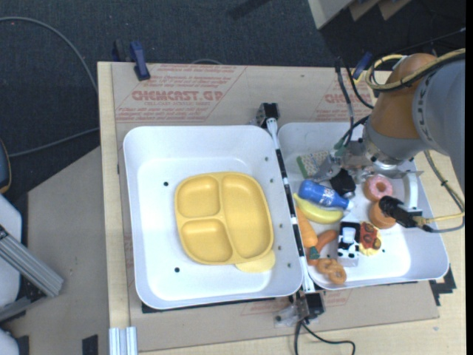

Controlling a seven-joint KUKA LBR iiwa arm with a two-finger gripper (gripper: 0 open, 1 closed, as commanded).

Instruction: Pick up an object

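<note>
The right bin (429, 254) holds a pile of small items. A blue bottle (322, 194) lies across a yellow banana (319, 211), with an orange carrot (307, 231) beside them. A pink donut (379, 188), an orange round piece (381, 217), a black-and-white cow toy (348, 244), a red-and-yellow toy (369, 238) and a brown pretzel (330, 271) lie around them. My gripper (368, 192) hangs low over the back of this bin, at the pink donut, under the grey and orange wrist (395, 120). Much of it is hidden by the arm.
The left bin (148, 168) holds a yellow divided plate (222, 217) with a pale yellow piece (255, 263) poking out beneath its front corner. A black clamp (267, 113) sits at the back between the bins. Cables run along the right bin's far side.
</note>
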